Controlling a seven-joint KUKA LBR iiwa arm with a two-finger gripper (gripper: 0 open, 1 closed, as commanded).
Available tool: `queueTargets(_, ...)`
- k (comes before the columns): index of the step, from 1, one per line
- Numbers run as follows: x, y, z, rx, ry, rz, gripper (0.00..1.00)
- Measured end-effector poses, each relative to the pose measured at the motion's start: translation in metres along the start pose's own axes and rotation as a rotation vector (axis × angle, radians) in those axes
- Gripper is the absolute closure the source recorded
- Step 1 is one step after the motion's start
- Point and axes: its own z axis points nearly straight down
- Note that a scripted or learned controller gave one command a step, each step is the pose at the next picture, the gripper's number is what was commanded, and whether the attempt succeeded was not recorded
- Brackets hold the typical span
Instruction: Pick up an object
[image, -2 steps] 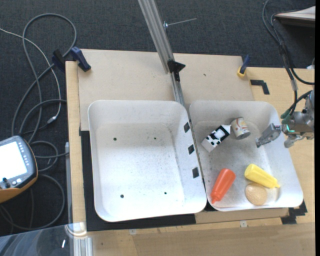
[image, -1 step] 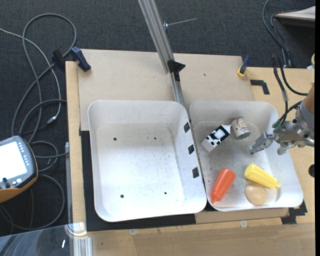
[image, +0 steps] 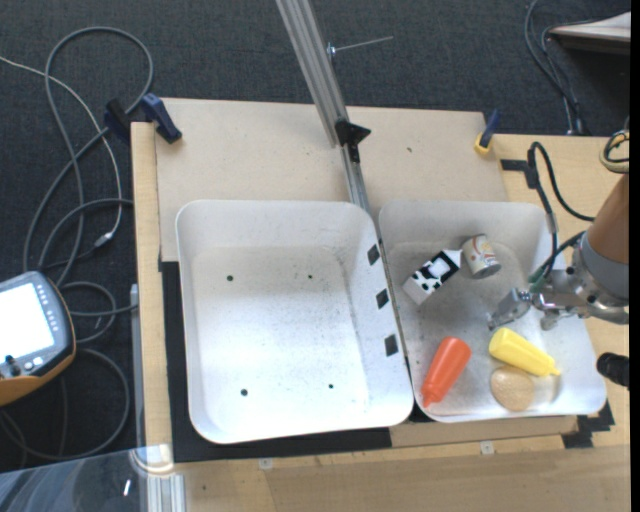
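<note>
The right bin (image: 570, 410) holds several objects. A black-and-white block (image: 433, 273) and a small silver can (image: 481, 256) lie toward its back. An orange carrot-shaped piece (image: 445, 368), a yellow piece (image: 522, 352) and a tan rounded lump (image: 514, 389) lie along its front. My gripper (image: 522, 319) reaches in from the right and hangs just above the yellow piece, right of the block. Its fingers stand apart, open, with nothing between them.
The left bin (image: 200, 300) adjoins the right one along a divider with black tabs (image: 385, 300). A slanted metal rail (image: 325, 90) runs down to the bins' back. Cables (image: 545, 190) hang near the arm on the right.
</note>
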Motion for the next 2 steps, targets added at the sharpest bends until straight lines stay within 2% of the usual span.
queueTargets(1, 0.005, 0.006, 0.045, -0.002, 0.0, -0.002, 0.0)
queueTargets(2, 0.004, 0.007, 0.031, -0.009, -0.002, -0.002, 1.0)
